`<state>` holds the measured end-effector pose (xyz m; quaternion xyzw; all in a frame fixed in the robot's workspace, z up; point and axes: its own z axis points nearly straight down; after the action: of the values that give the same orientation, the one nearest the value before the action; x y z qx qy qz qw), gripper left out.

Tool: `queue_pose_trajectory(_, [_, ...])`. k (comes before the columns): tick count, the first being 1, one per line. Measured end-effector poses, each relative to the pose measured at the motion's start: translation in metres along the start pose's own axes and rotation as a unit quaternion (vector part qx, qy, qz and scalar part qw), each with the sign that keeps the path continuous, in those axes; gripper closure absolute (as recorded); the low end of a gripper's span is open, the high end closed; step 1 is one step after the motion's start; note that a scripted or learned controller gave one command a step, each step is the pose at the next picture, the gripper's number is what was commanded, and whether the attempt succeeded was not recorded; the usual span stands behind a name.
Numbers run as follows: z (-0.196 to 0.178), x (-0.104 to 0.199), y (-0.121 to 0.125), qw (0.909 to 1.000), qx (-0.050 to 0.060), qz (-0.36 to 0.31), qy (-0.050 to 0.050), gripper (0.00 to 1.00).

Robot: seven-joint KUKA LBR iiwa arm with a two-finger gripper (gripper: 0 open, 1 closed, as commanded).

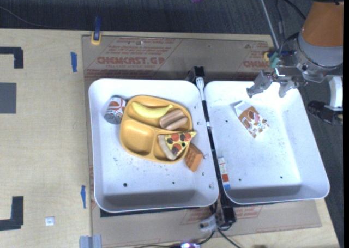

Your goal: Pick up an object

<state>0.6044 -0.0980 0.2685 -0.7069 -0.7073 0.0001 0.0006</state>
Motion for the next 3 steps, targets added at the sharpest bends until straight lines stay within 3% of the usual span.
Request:
queue_pose_trajectory(1, [0.139,-0.012,0.007,1.0000,-0.002,0.000,-0.001,0.00])
queue_pose_trajectory(2, [0.175,-0.008,-0.024,1.0000,-0.001,0.000,0.000,0.00])
queue_pose_trajectory(3, [0.165,-0.008,-0.023,1.0000,-0.003,0.001,-0.001,1.00])
